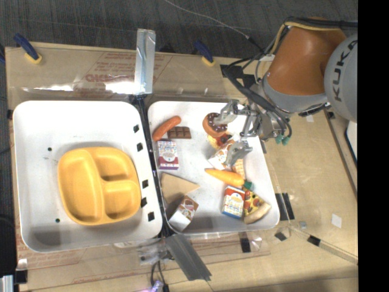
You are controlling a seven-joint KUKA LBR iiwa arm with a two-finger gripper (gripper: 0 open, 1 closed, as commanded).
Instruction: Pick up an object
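Desk (316, 181) carries two white bins. Left bin (30, 181): one yellow divided tray (99, 184), nothing else. Right bin (194, 157): small toy foods, including sausage (166, 127), chocolate piece (180, 132), donut (214, 123), carrot (223, 176), pizza slice (255, 205), two small cartons (168, 154) (233, 201), a brown wedge (176, 184).

Arm (304, 59) reaches over the right bin's far right corner. Gripper (240, 132) hangs low just right of the donut, above the carrot. Cannot tell how far it is parted; nothing seen clamped in it.

Step, as judged: approach, no pick made yet. Likely candidate: donut or the items packed just beside it. The next move calls for a straight descent on one item, closing without nudging neighbours, then lift.
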